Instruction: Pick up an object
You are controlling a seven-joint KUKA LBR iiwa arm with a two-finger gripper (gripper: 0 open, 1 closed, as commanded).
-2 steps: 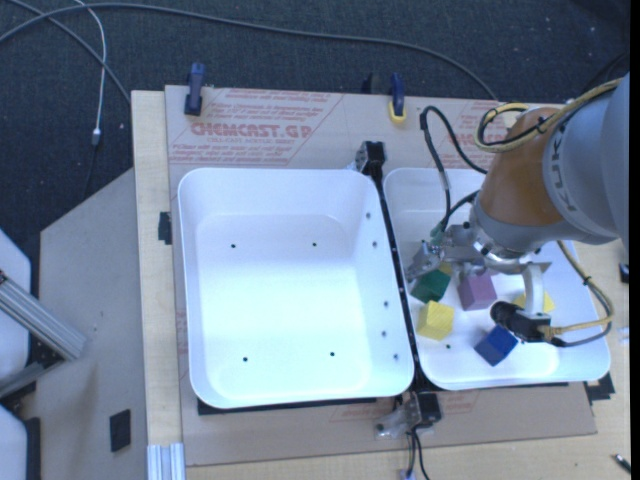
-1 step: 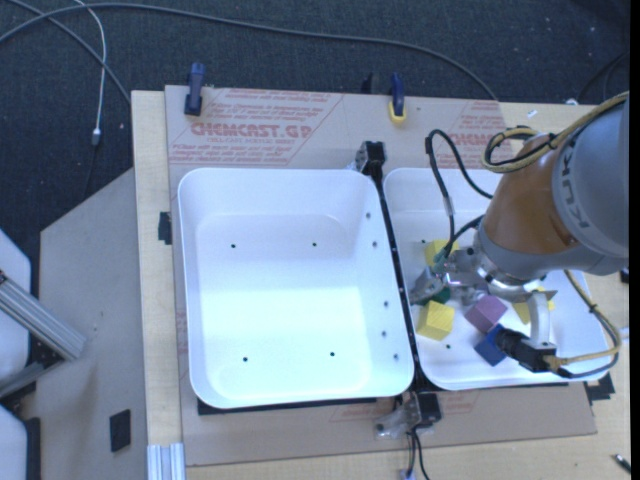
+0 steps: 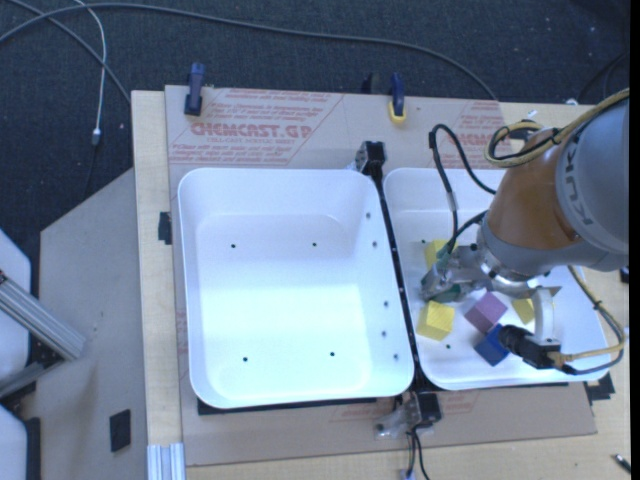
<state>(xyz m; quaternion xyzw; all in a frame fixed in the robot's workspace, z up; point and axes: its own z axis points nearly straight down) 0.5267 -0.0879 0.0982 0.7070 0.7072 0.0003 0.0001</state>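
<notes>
My gripper (image 3: 446,282) is down in the right bin (image 3: 452,370), near its left wall, under the grey arm with its orange band (image 3: 532,204). A small green object (image 3: 458,291) shows right at the gripper; whether it is held cannot be made out. A yellow block (image 3: 436,320) lies just below the gripper. To its right lie a purple block (image 3: 487,311) and a blue block (image 3: 492,349). Another yellow piece (image 3: 437,253) lies just above the gripper, and a further yellow bit (image 3: 522,310) is partly hidden by the arm.
The left bin (image 3: 290,193) sits beside the right one, with a shared divider edge (image 3: 392,278) close to the gripper. Black cables (image 3: 445,173) trail over the right bin. Clamps (image 3: 397,98) hold the board at the back.
</notes>
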